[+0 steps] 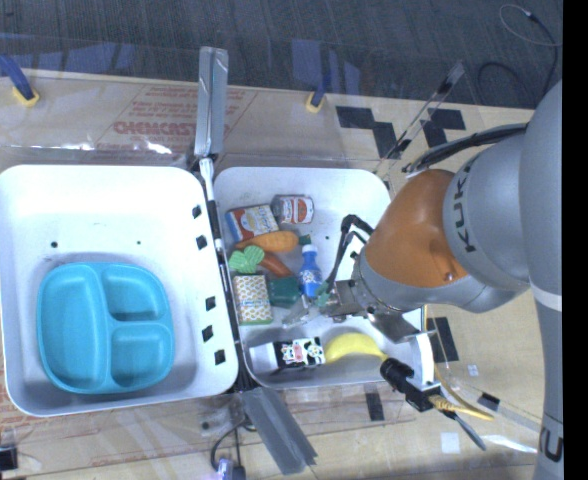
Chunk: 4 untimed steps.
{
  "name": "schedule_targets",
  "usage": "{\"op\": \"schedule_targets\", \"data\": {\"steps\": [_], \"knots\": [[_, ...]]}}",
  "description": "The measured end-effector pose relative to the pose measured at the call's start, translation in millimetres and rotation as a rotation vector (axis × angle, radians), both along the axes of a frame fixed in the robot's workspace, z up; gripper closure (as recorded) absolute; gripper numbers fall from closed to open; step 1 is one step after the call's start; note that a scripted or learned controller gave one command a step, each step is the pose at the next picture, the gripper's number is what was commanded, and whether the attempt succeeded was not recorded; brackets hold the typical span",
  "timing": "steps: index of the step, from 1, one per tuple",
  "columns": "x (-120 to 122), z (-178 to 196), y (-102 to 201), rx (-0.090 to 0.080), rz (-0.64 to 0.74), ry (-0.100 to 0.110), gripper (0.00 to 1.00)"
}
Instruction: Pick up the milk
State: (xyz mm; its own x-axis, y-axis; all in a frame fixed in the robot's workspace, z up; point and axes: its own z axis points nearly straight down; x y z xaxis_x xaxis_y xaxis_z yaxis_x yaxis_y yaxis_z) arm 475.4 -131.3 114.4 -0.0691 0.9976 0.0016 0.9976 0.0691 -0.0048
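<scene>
The milk [299, 353] — a small cow-patterned carton — lies on its side at the near edge of the right bin [374, 190], just beside a banana [354, 346], its long axis running left-right. The jaws [319, 303] hang just above and behind it — whether parted or closed, I cannot tell.

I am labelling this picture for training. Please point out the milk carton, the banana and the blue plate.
milk carton [299, 353], camera view, on its black-and-white printed side.
banana [354, 346], camera view, on the middle of its yellow curve.
blue plate [104, 325], camera view, on its large left compartment.
</scene>
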Motion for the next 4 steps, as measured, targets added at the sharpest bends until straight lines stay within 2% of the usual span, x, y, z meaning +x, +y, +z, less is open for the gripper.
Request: {"op": "schedule_targets", "data": {"steps": [1, 2, 3, 4], "knots": [[7.0, -20.8, 30.3, -0.002, -0.182, -0.002, 0.00], [66.6, 76.9, 99.4, -0.001, -0.250, -0.001, 0.00], [86.0, 76.2, 256.6, -0.002, -0.217, 0.001, 0.00], [143.9, -6.7, 303.4, -0.003, -0.194, 0.000, 0.00]]}}
